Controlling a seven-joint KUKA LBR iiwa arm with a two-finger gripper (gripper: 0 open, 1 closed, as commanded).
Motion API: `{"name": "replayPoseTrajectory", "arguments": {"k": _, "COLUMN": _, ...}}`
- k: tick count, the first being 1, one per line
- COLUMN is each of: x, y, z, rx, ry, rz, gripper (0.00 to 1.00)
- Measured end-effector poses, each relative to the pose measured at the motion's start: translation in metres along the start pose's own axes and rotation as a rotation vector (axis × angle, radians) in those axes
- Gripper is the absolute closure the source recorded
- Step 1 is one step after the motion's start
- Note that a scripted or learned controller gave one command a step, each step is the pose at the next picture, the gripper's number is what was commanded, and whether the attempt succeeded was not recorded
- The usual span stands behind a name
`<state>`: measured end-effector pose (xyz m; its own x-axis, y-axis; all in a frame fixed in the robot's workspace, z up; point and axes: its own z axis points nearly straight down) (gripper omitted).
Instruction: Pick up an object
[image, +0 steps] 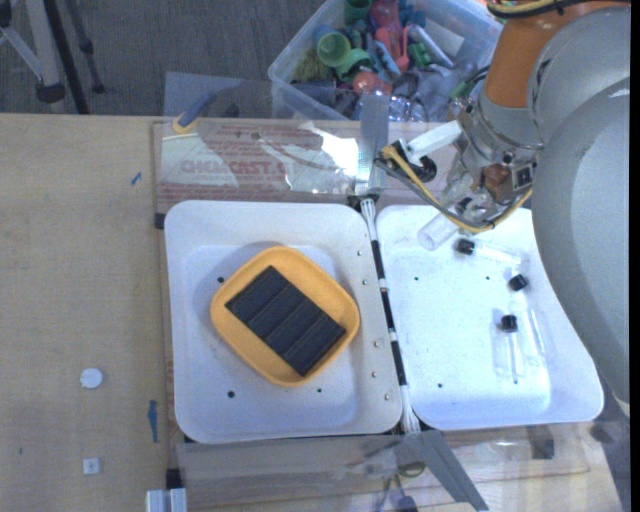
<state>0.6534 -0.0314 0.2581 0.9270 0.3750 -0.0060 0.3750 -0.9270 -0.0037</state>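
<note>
Station: bench (70, 250) with two white bins side by side.

Landmark: the yellow tray (285, 316), which carries a dark ribbed panel (285, 312) on its top face. It lies flat and turned cornerwise in the middle of the left bin (185, 330).

My position: I reach in from the right. My gripper (478, 205) is well to the right of the yellow tray and farther back than it, over the rear edge of the right bin (450, 350). Yellow and black cables (425, 178) loop from my wrist on the side toward the tray. The orange band (515, 60) is above them.

Grip state: cannot tell. The wrist hardware and cables hide the tips from this angle. Nothing visible that I could call held.

Loose objects, all right of the yellow tray and in the right bin:
- a short clear tube (437, 235) just below my gripper, the nearest piece to the tray
- a small black piece (465, 245) just beside that tube
- two more black pieces (517, 282) (508, 322) farther right
- a long clear piece (515, 352), farthest forward, hard to make out against the white floor

Behind the yellow tray: a flat printed sheet under glossy film (260, 160), and beyond it a clear tub of coloured toys (385, 50). Left of the tray, on the bare bench: a small white disc (91, 378).
</note>
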Motion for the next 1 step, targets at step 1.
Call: {"name": "replayPoseTrajectory", "arguments": {"k": 1, "x": -0.0558, "y": 0.0785, "z": -0.111, "rx": -0.004, "ry": 0.004, "rz": -0.143, "gripper": 1.0}}
